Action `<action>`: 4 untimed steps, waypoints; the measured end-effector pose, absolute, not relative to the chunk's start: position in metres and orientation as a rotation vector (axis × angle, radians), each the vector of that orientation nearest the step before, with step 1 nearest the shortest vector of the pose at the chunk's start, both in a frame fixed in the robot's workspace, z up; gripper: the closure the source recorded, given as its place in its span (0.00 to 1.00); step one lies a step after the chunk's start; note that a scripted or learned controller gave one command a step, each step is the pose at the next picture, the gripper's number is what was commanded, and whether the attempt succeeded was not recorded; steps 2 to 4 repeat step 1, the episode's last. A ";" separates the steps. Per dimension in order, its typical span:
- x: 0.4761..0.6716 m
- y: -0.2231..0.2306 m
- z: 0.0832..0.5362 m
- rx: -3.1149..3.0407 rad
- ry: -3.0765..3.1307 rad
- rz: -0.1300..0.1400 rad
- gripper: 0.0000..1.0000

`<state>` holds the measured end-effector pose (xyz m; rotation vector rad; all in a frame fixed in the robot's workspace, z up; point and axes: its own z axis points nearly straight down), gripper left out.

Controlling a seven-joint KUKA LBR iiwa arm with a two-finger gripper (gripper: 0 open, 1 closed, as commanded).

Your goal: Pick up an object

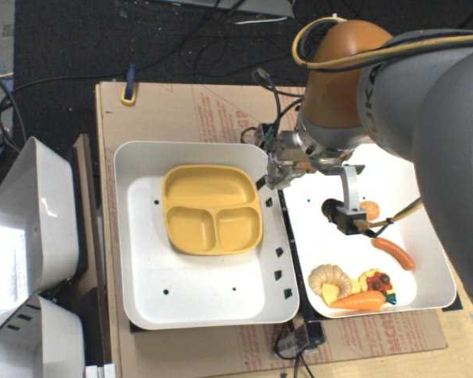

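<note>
One isolated sausage (394, 253) lies lower right; I'd centre my gripper (274, 172), state I cannot tell, across it.

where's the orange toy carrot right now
In the camera view, the orange toy carrot lies along the near edge of the right-hand white bin, just below the beige ridged toy pastry.

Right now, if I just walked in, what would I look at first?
You'd spot the big grey arm with its shiny orange band, reaching in from the right above the right bin. Next comes the yellow divided plate, lying in the middle of the left bin. Bright toy foods, like a carrot and a red sausage, sit near the right bin's front edge.
</note>
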<state>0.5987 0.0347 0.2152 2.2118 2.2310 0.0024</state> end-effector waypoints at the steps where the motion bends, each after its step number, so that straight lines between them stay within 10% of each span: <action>1: 0.608 0.081 0.226 2.212 2.229 0.005 1.00; 4: 0.608 0.081 0.226 2.212 2.229 0.005 1.00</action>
